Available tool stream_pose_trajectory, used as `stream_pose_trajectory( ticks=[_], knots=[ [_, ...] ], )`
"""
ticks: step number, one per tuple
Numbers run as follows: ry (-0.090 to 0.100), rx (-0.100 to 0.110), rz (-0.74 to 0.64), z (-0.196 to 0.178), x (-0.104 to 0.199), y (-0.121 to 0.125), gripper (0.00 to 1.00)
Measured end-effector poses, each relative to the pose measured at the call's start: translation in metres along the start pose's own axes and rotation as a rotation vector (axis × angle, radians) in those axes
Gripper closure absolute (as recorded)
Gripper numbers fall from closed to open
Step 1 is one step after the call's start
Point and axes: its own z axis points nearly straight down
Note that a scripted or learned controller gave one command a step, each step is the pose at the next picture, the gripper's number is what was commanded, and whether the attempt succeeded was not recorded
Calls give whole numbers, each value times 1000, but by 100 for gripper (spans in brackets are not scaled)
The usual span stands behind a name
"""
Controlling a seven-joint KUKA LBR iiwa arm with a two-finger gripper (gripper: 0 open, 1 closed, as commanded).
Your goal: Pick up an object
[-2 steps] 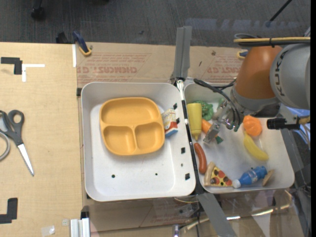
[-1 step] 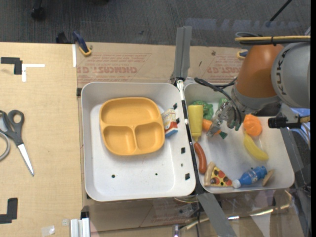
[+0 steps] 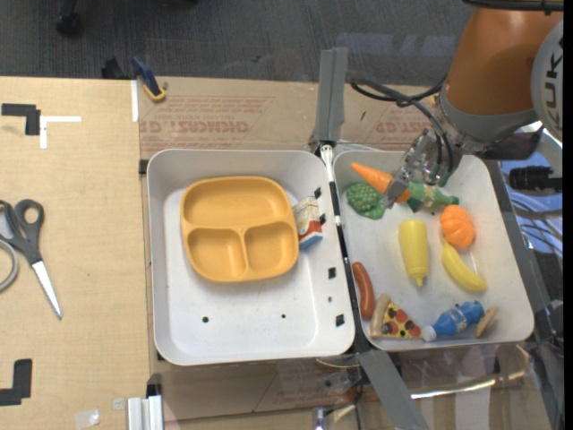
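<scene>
1. The step in hand looks like the approach: the grey arm's end effector [image 3: 414, 179] hangs low over the far part of the right-hand shallow white bin [image 3: 506, 240], among the toy food, with nothing visibly between its fingers.
2. Whether those fingers are spread or pressed together I cannot tell; the metal parts blur into the clutter beneath.
3. Closest to it lie an orange plastic carrot [image 3: 371, 176], a knobbly green toy vegetable [image 3: 363, 199] and a small green-and-orange piece [image 3: 430, 197], all crowded together, some likely touching.
4. Further toward the near edge sit a yellow plastic corn cob [image 3: 413, 249], a small orange pumpkin [image 3: 457, 226], a yellow banana [image 3: 463, 270], a red sausage [image 3: 363, 288], a pizza slice [image 3: 395, 322] and a blue bottle [image 3: 457, 319].
5. The left bin [image 3: 166, 267] holds a yellow three-compartment plate [image 3: 240, 227].
6. The next move calls for settling on one item from the tight cluster, straddling it cleanly, closing, then lifting.
</scene>
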Motion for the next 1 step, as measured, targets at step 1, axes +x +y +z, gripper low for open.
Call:
stream_pose_trajectory(
  ticks=[1],
  knots=[
    [1,0,-31,-20,-7,59,100]
  ],
)
